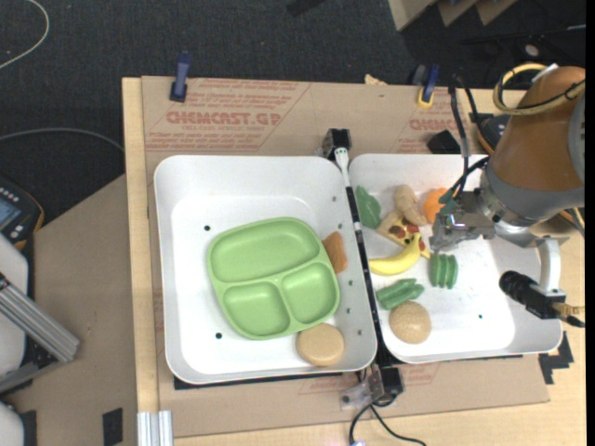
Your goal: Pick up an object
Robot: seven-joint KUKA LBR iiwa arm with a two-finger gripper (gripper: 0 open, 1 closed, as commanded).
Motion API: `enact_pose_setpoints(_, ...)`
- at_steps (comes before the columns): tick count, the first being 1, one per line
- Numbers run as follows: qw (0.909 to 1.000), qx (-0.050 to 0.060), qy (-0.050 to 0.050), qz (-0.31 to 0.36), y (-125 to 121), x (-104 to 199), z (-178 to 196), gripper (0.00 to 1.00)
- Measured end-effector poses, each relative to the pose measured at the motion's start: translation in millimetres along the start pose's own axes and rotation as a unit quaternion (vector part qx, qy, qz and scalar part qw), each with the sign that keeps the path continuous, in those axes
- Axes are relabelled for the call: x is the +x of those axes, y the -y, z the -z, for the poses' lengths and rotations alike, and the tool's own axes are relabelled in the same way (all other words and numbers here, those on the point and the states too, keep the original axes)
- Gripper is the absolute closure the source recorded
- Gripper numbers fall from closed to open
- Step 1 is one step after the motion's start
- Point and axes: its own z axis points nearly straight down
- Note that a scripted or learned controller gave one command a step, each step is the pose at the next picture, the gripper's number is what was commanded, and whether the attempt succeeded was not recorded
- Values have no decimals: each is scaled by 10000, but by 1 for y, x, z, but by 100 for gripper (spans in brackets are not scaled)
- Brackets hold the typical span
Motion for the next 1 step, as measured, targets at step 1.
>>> enact_pose_setpoints(1,9999,-130,21,44,-14,-69,187,100)
